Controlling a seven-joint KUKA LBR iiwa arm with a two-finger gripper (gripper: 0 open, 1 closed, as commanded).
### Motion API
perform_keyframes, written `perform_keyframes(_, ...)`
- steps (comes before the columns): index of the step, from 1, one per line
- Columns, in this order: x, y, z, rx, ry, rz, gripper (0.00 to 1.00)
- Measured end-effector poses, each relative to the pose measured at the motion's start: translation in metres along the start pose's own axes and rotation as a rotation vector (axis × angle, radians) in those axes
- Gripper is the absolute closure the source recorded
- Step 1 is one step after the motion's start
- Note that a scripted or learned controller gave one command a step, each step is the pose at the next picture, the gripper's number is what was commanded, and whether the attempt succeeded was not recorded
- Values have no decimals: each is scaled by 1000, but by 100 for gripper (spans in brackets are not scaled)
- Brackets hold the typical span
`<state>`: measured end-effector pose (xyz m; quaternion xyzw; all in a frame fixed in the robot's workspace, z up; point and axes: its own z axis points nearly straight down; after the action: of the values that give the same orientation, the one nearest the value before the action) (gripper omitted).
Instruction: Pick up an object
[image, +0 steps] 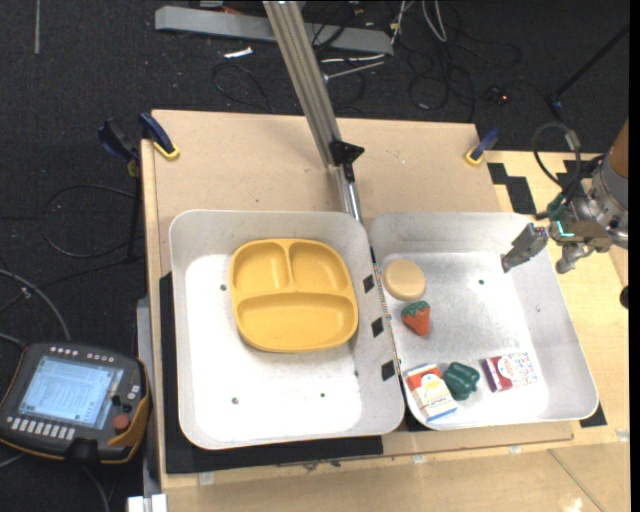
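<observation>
My gripper (547, 255) hangs over the right rim of the right bin (480, 235), its two fingers spread apart with nothing between them. Inside that bin, toward its left side, lie a tan round disc (404, 279) and a red strawberry (418, 317) just below it. Along the bin's front edge sit a small white and red box (431, 392), a dark green pepper-like object (462, 378) and a flat red and white packet (511, 372). The gripper is well to the right of and above all of these.
The left bin (200, 390) holds a yellow divided tray (294, 294). A metal pole (311, 85) slants from the top down to the seam between the bins. A teach pendant (70, 400) lies at the lower left, off the bench.
</observation>
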<state>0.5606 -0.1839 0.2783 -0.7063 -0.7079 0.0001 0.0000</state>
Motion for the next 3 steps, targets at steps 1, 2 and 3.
perform_keyframes(1, -3, 2, 44, 4, 0, 2, 0)
perform_keyframes(2, 6, -3, 92, 5, 1, 2, 0)
perform_keyframes(3, 0, -1, 138, 4, 1, 3, 0)
